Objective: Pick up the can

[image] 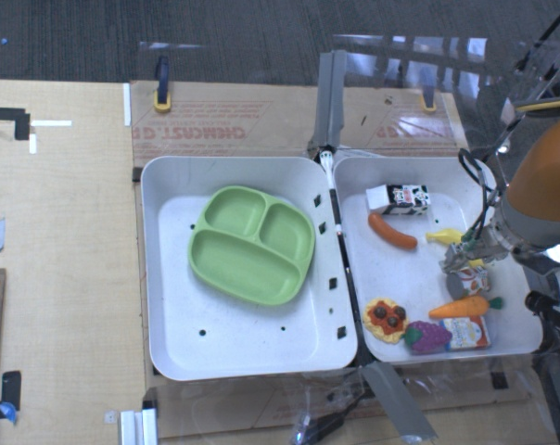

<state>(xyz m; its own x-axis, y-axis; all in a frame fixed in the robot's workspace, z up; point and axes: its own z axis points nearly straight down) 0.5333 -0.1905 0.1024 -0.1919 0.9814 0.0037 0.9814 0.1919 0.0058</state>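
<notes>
The claw (464, 256), its opening impossible to tell, sits over the can (467, 278), crowded by carrot (460, 308) and banana (444, 237).

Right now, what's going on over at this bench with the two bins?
A grey robot arm reaches in from the right, its tool low in the right bin, down over the can, which sits beside the carrot. Whether it has a grip on the can is unclear. Around it lie a hot dog, a small milk carton, a banana, a pizza slice and purple grapes. The left bin holds a green divided plate.
</notes>
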